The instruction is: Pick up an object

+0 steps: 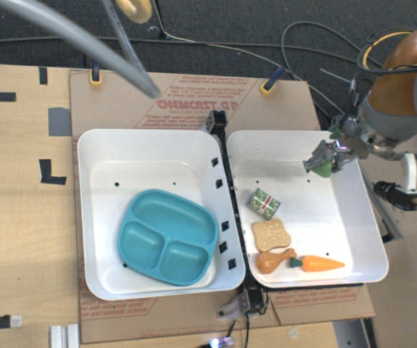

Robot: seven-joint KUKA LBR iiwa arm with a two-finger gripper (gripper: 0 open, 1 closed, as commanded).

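The scene is lit evenly and brightly from above. The white bins [92, 194] are rendered almost overexposed, with soft, faint shadows cast along their inner walls. A grey bar [63, 27] at the top left is blurred, out of focus.

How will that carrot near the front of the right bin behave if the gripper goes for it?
The carrot looks like a smooth moulded toy, so probably stiff and light. Its tapered, rounded body may roll or slip out when squeezed. Its green end seems to touch the drumstick, which would likely get nudged too.
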